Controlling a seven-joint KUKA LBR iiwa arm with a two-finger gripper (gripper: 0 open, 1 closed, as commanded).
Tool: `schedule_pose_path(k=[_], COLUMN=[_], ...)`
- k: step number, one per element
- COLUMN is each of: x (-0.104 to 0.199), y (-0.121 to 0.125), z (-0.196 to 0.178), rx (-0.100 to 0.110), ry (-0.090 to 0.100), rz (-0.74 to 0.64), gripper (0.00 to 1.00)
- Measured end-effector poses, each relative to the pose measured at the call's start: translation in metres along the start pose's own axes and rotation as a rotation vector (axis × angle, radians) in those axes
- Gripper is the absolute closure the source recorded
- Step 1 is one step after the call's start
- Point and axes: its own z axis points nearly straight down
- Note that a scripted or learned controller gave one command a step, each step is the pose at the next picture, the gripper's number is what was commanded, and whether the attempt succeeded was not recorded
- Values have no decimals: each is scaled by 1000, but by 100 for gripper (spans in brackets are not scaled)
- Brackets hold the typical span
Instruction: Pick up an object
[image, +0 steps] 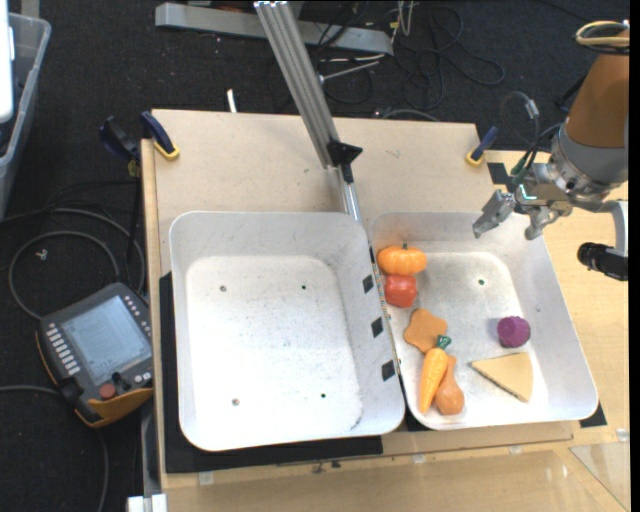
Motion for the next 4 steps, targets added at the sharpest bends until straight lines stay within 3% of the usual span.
schedule_pose_path(k=[1, 3, 4], x=[0, 7, 7], y=[1, 0, 0], z=[-3, 117, 134], rx=[-4, 2, -2], ry=[-2, 0, -1], rz=[-2, 0, 0], gripper=[0, 0, 0])
